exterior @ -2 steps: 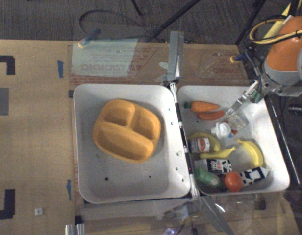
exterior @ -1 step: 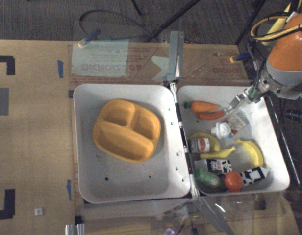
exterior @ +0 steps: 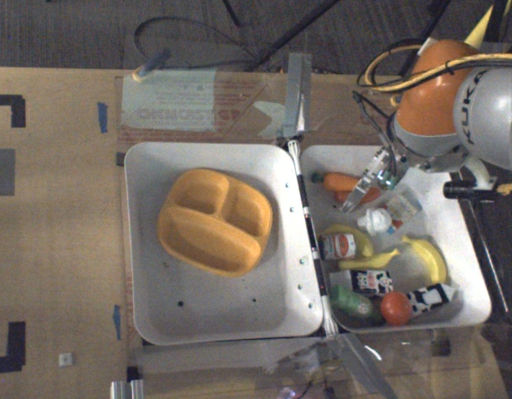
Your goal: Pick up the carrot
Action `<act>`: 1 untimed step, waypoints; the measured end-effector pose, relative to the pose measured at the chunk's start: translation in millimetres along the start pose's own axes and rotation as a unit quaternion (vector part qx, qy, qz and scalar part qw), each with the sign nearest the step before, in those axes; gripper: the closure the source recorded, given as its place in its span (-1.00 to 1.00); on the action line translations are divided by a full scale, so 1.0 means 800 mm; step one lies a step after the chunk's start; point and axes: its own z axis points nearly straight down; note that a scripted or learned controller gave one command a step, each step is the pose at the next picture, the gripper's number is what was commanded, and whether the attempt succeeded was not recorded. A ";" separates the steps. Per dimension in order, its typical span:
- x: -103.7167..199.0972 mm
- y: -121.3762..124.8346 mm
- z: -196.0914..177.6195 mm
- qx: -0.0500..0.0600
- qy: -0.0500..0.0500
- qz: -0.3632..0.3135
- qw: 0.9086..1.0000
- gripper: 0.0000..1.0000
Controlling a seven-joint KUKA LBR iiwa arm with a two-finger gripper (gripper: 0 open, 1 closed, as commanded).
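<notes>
carrot (exterior: 342,182) lies at the upper left of the right bin (exterior: 476,298); gripper (exterior: 371,179) sits right at its right end, touching or just above; can't tell the claw's state tbh

Hand (exterior: 368,183) over carrot (exterior: 341,182)

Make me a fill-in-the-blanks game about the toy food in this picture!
1. The yellow divided plate lies in the ____ bin.
2. The carrot lies at the far end of the ____ bin.
3. The red tomato sits next to a small ____ carton.
4. The gripper is right beside the ____.

Missing words: left; right; milk; carrot
</notes>
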 end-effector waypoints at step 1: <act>-0.008 -0.013 0.006 0.001 -0.001 -0.099 0.995 -1.00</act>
